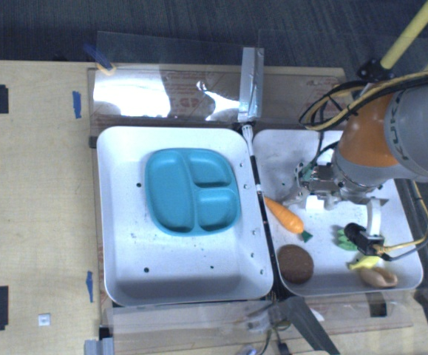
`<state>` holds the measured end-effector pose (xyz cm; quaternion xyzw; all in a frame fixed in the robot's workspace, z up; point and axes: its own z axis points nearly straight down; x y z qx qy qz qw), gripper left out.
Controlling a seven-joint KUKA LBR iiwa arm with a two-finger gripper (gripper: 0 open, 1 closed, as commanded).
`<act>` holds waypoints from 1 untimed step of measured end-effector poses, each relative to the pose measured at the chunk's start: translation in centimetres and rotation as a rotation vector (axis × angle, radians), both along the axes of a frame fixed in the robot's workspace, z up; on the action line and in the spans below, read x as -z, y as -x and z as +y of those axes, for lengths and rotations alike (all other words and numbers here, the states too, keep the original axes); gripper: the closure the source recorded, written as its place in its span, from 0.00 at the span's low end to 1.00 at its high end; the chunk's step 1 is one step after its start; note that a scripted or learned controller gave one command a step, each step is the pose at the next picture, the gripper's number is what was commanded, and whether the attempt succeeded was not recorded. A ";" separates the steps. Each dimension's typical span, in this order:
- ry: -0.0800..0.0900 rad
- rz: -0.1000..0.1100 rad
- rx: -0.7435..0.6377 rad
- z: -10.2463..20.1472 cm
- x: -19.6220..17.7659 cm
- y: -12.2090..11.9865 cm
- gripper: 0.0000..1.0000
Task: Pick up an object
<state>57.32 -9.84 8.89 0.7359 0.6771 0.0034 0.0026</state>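
Arm [391,135]: reaches over the right bin [280,150]; gripper [318,192] low near that bin's middle; cannot tell its state
Carrot [284,214]: by the right bin's left edge
Brown ball [296,262]: near-left corner
Blue tray [193,191]: middle of the left bin [117,220]

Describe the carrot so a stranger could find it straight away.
Look in the right-hand white bin, the one the arm reaches into. Along its left wall, beside the divider, lies the carrot, slanting down towards a round brown ball. It is the only long, bright orange thing there, with a green tip at its lower end.
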 end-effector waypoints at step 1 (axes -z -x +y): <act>0.001 0.005 0.085 -0.5 0.3 -5.6 0.00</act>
